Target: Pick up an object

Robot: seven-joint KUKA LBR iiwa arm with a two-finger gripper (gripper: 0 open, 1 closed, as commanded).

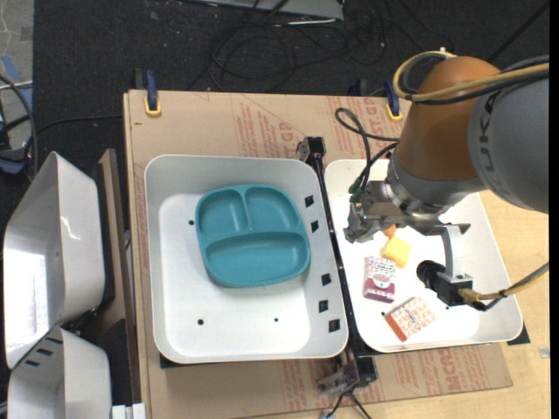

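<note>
My gripper (361,219) hangs low over the left part of the right bin (498,317), under the orange wrist band. Just to its right lies a yellow block (397,250), close to the gripper's tip but apart from it as far as I can see. Below the block sits a small pink and white carton (380,278). A red and white packet (410,317) lies nearer the bin's front edge. The arm's bulk hides the back of the right bin.
The left bin (175,321) holds a teal divided plate (252,236). A black divider with clips (330,260) runs between the bins. A black fitting with a cable (439,282) hangs from the arm over the right bin. White boxes (48,243) stand at the far left.
</note>
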